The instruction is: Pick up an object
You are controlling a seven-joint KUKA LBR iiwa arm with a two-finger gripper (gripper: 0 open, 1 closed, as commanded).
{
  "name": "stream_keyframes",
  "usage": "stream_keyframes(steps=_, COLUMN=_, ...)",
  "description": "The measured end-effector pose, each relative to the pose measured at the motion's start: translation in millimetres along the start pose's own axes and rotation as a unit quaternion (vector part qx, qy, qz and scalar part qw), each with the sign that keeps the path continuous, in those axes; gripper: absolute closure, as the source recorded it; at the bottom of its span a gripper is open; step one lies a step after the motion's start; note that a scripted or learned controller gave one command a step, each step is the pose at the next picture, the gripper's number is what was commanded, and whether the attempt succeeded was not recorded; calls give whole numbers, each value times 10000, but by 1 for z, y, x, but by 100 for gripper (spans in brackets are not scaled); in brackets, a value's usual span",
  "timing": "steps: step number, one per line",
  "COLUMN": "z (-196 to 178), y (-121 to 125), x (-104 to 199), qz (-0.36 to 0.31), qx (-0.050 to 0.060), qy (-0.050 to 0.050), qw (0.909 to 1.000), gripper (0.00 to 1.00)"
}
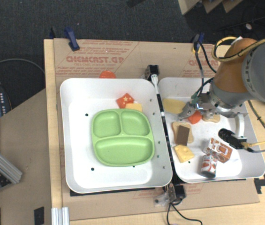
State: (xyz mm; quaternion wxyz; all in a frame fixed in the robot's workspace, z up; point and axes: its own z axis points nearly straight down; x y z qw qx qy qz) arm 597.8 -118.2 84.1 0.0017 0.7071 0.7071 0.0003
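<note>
A cardboard-covered tabletop [99, 55] seen from above carries two shallow white plastic bins side by side. The left bin [76, 125] holds a light green plastic plate with three compartments [122, 137] at its centre. A small red block with a pale star on it [125, 100] and a pale orange piece [134, 107] touch the plate's rim at 12 o'clock. The grey robot arm with an orange band [233, 74] reaches over the right bin [249, 165] from 2 o'clock. Its tool [194, 109] is low over the bin's upper middle, and it cannot be told whether the tool is wide or narrow. A small orange-red round piece [195, 118] lies directly under the tool at its 6 o'clock, too close to say whether they touch. A tan flat piece [212, 118] sits just beside it at 3 o'clock. A pale yellow wedge [172, 106] lies at the bin's 10 o'clock. A tan slice with a brown rectangle on top [183, 134] lies at 8 o'clock of the tool, and a yellow cheese-like block with holes [184, 153] is just below that. A red and white printed carton [219, 150] and a small can on its side [208, 165] lie near the bin's 5 o'clock edge, touching each other.
</note>
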Motion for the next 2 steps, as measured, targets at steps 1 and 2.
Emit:
stream_keyframes(steps=1, z=-15, y=3, x=-2, qz=7, qx=-41, qy=-14, qw=10000, gripper=100)
stream_keyframes(steps=2, z=-107, y=13, x=99, qz=-55, qx=-42, qy=31, qw=10000, gripper=100)
